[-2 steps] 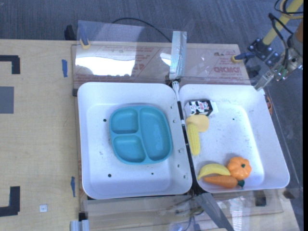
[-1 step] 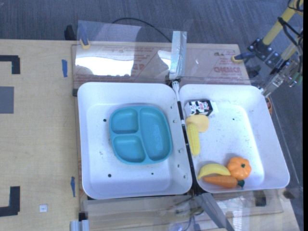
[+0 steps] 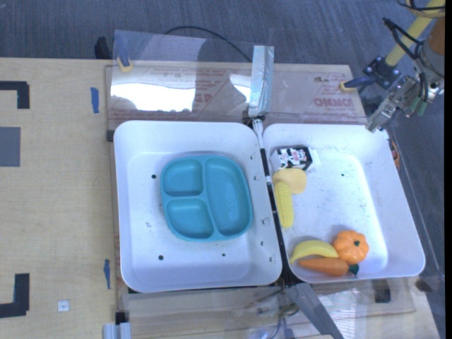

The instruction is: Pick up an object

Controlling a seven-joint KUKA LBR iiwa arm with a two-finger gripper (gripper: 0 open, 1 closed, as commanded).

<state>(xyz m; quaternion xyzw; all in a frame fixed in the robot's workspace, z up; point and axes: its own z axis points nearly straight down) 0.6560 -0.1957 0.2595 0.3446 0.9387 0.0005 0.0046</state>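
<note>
Candidate objects, all in the right bin (image 3: 395,210): a pumpkin (image 3: 351,246) at the near right, touching a carrot (image 3: 325,265) that lies along the near wall, with a banana (image 3: 313,249) just behind the carrot and beside the pumpkin. Along the bin's left wall lies a corn cob (image 3: 284,202), its upper end meeting a pale yellow round piece (image 3: 294,181); just beyond that sits a small black-and-white item (image 3: 292,158), too small to identify. Every one of these rests on the bin floor; none is lifted.

The gripper (image 3: 385,115) hangs off the far right corner of the right bin, above the rim and well apart from all the objects. Nothing is seen between its parts; whether it is open or closed cannot be told at this size and angle.

The left bin (image 3: 134,189) holds a blue divided tray (image 3: 207,196) near its centre.

Progress, as judged: the pick is not begun. No object has been chosen by position, approached or grasped. Remaining are the whole reach into the right bin, the descent over one item, the closure and the lift.
</note>
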